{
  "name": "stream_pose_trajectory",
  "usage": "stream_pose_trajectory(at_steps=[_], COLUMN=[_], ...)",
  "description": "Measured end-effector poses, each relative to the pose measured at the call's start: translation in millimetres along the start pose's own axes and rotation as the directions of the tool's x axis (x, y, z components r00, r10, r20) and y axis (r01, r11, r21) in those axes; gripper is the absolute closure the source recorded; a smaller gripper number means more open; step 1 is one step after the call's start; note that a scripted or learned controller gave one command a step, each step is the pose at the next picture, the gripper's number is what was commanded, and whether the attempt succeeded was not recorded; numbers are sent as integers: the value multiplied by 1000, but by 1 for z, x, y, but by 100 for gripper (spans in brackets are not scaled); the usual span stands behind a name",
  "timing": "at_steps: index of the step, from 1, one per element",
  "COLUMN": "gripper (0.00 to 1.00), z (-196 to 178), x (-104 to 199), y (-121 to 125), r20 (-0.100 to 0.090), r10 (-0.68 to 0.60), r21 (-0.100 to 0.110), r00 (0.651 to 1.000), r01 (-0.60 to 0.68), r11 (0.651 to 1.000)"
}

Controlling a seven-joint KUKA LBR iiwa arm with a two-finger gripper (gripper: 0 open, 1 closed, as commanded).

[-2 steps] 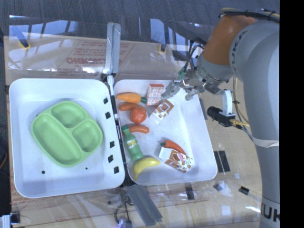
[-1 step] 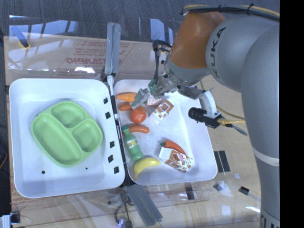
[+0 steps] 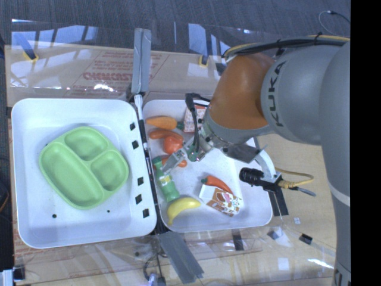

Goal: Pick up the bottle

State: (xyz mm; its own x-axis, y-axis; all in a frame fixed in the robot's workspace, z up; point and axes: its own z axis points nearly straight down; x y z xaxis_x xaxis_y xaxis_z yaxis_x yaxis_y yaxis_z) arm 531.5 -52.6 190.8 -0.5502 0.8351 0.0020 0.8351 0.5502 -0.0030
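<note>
Jaws state cannot be told, the gripper point(image 3: 181, 158) hanging low inside the right bin point(image 3: 262, 219), apparently positioned to approach the green bottle point(image 3: 165, 182) lying just beside it along that bin's left wall, above the banana point(image 3: 181, 207).

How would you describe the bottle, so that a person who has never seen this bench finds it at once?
Look in the right white bin, along its left wall. The bottle lies there, just below the gripper and above the yellow banana. It is the one green item in that bin; its neighbours are orange, red or yellow.
</note>
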Motion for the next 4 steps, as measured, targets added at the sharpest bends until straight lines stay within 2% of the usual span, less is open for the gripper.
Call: stream_pose_trajectory(at_steps=[1,2,3,4], gripper=[0,0,0,0], z=[0,-33,-6,100], x=[32,-8,3,-15], y=[-45,-60,-3,-62], r20=[0,5,2,0], r10=[-112,-500,-207,-386], r21=[-1,-2,-1,-1], r00=[994,866,978,922], r01=[112,500,207,386], r11=[994,866,978,922])
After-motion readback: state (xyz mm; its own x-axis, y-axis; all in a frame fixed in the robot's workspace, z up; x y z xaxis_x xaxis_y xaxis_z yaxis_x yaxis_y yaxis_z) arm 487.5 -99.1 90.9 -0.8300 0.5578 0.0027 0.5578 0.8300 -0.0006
